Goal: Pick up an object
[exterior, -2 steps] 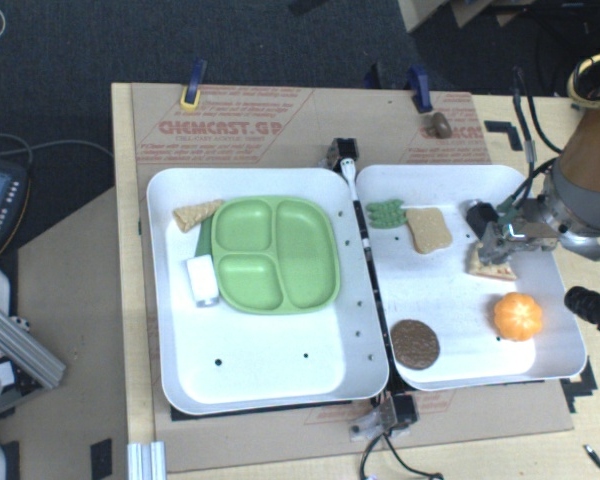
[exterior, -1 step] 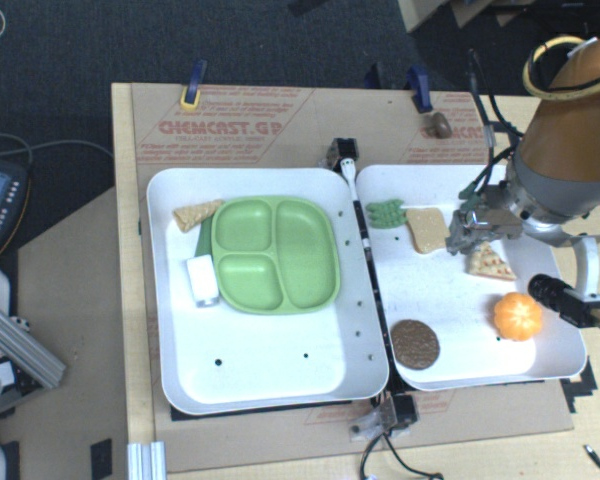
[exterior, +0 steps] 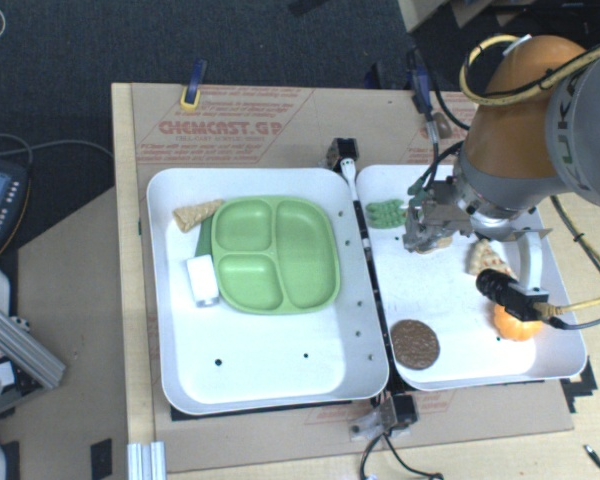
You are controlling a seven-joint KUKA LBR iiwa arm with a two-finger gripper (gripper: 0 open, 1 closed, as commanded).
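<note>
Your gripper, grip state unclear, hangs just right of the green object lying long-axis left-right

In the right bin you see a green flat piece at its upper left, a brown round disc lying flat at lower left, a tan lump and an orange object at right.

A printed cardboard sheet covers the bench; two white bins sit on it, touching.
</note>
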